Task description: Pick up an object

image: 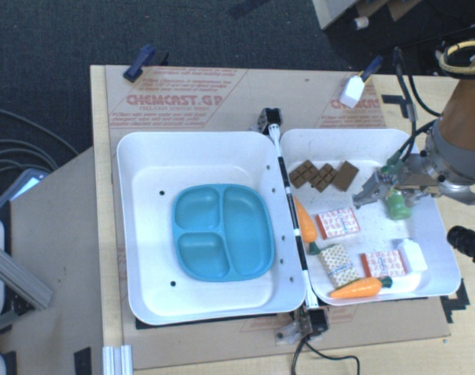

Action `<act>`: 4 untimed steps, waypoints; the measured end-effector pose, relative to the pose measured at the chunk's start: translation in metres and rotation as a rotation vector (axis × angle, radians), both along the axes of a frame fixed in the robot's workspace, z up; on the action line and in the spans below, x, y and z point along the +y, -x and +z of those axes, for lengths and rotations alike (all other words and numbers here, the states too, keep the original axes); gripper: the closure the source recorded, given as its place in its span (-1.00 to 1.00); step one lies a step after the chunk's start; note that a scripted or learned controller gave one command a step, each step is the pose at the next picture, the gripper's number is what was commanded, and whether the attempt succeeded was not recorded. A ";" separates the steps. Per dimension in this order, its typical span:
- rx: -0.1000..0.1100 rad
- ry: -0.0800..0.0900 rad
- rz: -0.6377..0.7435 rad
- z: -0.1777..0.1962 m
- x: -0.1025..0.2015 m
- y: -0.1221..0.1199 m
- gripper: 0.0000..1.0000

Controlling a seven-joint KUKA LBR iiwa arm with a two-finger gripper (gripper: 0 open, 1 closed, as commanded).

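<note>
The right bin point(433, 283) holds several small items. Brown chocolate pieces point(323, 176) lie at its back. One orange carrot point(304, 221) rests along the left wall and a second carrot point(356, 289) lies at the front. A red-and-white packet point(337, 223) sits in the middle, with a patterned packet point(339, 264) and another red-and-white packet point(384, 264) nearer the front. My gripper point(392, 190) hangs low over the bin's right half, directly above a small green object point(397, 205). I cannot tell whether it touches or grips the green object.
The left bin point(136, 209) holds a blue divided plate point(222, 231). A white block point(413, 256) lies near the right bin's front right corner. Clamps sit where the two bins meet, at the back point(270, 119) and the front point(312, 319). A black cable point(405, 92) runs down to the arm.
</note>
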State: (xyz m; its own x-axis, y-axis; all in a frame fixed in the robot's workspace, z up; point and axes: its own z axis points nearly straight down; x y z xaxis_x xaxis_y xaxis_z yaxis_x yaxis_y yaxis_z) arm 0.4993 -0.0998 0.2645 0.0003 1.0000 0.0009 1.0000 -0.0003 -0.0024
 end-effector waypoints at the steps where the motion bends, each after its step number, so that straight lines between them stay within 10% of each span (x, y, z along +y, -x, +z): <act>1: 0.001 0.000 0.001 -0.081 0.027 -0.053 -1.00; 2: -0.003 0.001 0.001 -0.080 0.044 -0.128 -1.00; 3: -0.002 0.002 -0.001 -0.096 -0.019 -0.167 -1.00; 4: -0.004 0.001 0.000 -0.178 -0.053 -0.156 -1.00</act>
State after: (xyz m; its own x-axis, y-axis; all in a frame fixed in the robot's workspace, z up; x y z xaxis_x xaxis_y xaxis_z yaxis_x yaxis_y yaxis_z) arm 0.6551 -0.1531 0.0863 0.0004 1.0000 -0.0001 1.0000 -0.0004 0.0014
